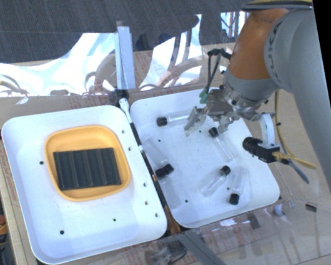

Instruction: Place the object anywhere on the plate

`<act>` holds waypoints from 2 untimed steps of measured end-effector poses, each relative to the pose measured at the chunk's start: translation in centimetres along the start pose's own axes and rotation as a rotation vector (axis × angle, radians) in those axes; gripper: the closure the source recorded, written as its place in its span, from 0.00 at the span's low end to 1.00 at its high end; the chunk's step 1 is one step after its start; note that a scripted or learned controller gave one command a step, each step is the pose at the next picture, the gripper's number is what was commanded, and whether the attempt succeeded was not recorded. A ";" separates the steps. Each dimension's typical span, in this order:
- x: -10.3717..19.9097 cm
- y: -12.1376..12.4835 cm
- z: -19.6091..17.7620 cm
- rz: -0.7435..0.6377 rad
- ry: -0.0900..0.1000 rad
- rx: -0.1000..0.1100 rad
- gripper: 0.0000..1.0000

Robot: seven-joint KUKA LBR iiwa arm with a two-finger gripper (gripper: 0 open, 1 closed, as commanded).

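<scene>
A yellow plate (82, 139) with a dark ribbed insert (87, 168) lies in the left bin (39, 227). Several clear vials with black caps are scattered in the right bin (192, 209). My gripper (207, 125) hovers low over the upper middle of the right bin, fingers spread open. One vial (220, 141) lies just below it, its black cap close to the fingertips and nothing gripped. Another vial (170, 120) lies to the gripper's left.
Two more vials (215, 181) (235, 191) lie toward the right bin's front. A small black cap-like piece (164, 170) sits by the divider between the bins. Crumpled clear plastic and cables lie behind the bins.
</scene>
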State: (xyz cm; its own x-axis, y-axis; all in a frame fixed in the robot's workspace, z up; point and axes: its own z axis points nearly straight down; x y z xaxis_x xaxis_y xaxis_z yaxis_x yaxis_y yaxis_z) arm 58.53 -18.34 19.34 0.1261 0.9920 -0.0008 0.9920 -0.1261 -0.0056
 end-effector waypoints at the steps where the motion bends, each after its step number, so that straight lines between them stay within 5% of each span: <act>1: 0.5 -1.4 -0.3 -0.321 0.002 0.001 0.00; 2: 3.0 -0.1 -1.0 -0.667 0.000 -0.002 0.00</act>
State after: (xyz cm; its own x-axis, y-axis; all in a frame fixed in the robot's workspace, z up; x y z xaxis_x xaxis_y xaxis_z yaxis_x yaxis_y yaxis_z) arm 58.80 -15.35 20.37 -0.5144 0.8576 0.0017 0.8576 0.5144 -0.0029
